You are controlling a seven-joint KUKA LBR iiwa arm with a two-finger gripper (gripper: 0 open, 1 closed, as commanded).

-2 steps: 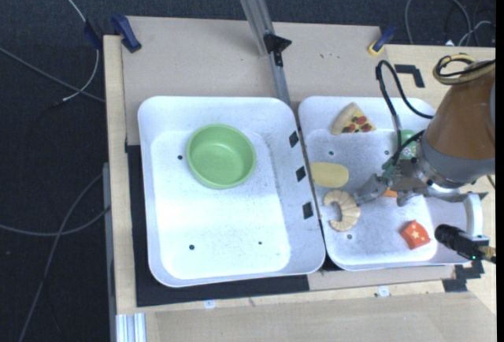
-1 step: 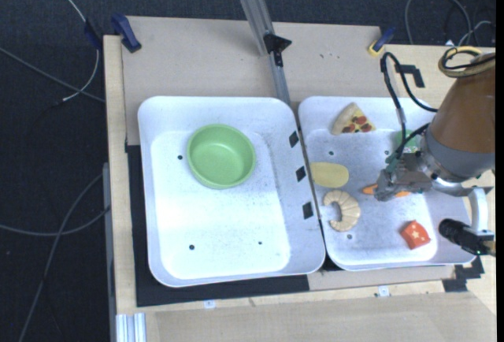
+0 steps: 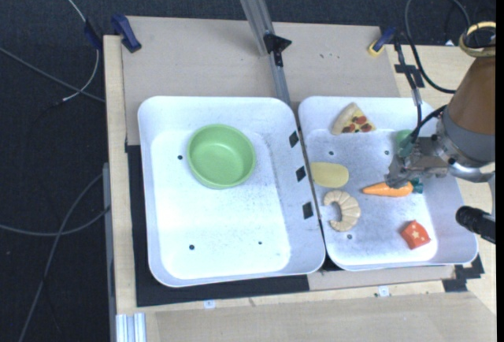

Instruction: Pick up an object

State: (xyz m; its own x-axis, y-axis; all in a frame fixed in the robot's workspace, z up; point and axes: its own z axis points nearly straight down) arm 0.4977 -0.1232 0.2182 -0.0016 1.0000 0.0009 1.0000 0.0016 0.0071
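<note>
Carrot (image 3: 387,190) lies flat on the floor of the right bin (image 3: 370,250), toward that bin's right side, pointed end to the left, green top end under the gripper (image 3: 408,173). Gripper sits right over the carrot's thick end, touching or nearly touching it; cannot tell if the jaws are open or shut, too small and dark against the arm (image 3: 476,116). Carrot looks like the likely target, but nothing shows it lifted, it rests on the bin floor. So my read: approach done, grasp and lift left to do. Other things in the right bin: yellow oval piece (image 3: 328,173) and a curled shrimp (image 3: 343,209) to the carrot's left, pizza slice (image 3: 353,120) on the upper wall, red piece (image 3: 415,234) below right, 1 green thing (image 3: 403,139) mostly hidden behind the gripper, can't name it. Left bin (image 3: 220,246) holds 1 green bowl (image 3: 222,155), upright, well apart from the arm. Arm is cut off at the right edge.
</note>
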